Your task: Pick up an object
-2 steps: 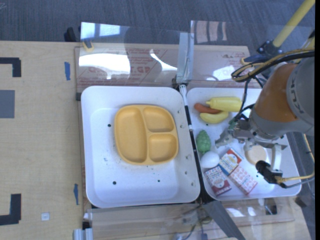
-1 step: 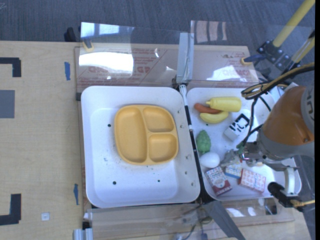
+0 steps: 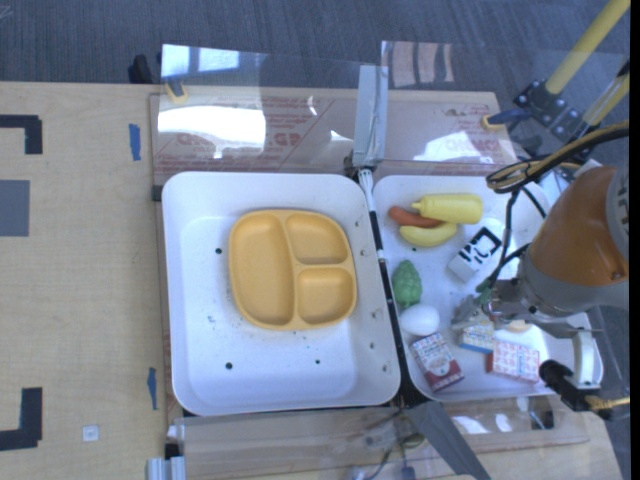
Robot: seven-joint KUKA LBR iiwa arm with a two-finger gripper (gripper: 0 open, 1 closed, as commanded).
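Nearest my viewpoint, at the front of the right white bin, lies a small red-and-white printed carton, with a flat pink-and-white card packet just beside it toward the arm. My tool hangs low over the middle of that bin, above a pale flat packet and near a white egg-shaped ball; the wrist hides the tips, so I cannot tell whether it is spread or pressed together, and I see nothing pinched in it. Further back sit a green leafy toy vegetable, a black-and-white printed box, and a yellow plastic banana touching a yellow toy corn cob and an orange toy carrot. The left bin carries a yellow three-compartment plastic plate.

My judgement: I'd take the egg-shaped ball or the pale packet, being closest. I'd centre squarely over one item, clear of its neighbours, descend straight, then close; flat packets may slip.
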